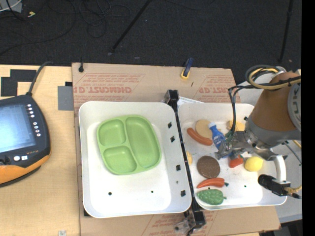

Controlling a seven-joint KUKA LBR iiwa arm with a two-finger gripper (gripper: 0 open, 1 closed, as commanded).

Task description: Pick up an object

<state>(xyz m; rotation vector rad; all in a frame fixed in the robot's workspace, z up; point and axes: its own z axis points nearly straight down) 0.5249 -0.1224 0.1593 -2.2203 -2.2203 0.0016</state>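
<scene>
Green lettuce (211, 196) is seen at the right bin's (248, 195) near edge, beside a brown patty (208, 166) and a yellow lemon (253, 163), with the tool (227, 149) lowered among them, its finger state indeterminable.

From my remote station I see a dark carpeted floor (147, 23) across the top of the view, crossed by loose black cables (93, 6) and a thin dark rod (133, 21) lying at a slant. Below it, a light wooden bench top (29, 200) fills the left side. A sheet of brown cardboard (147, 82) printed with red lettering lies on the bench, held at its far edge by a blue and yellow clamp (187, 69). At the left edge rests a control pendant (19, 136) with a lit bluish screen, grey casing and orange underside. A grey rectangular patch (65, 98) sits just beside the cardboard's left edge. Lighting is even, without strong shadows.
</scene>
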